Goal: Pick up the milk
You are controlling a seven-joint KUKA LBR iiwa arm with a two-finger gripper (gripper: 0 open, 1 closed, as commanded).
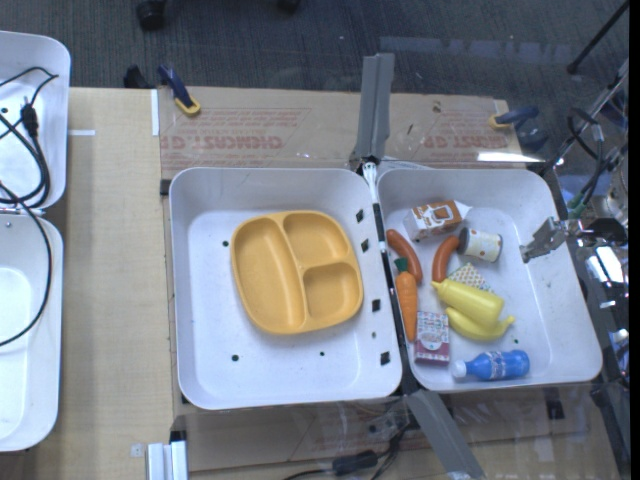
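Camera view: gripper (543, 240) hovering at right bin's (570, 308) right edge, nothing between fingers. Spread not readable, cannot tell. Milk (436, 219), small brown-and-white carton, lying tilted well to gripper's left, slightly farther up bin. Sausage (444, 257) and small can (481, 244) sitting between you and carton. You are wanting approach from above, clearing can, aligning jaws across carton's narrow sides before descending.

Glossy plastic tray (296, 270), printed-card milk carton (437, 218)
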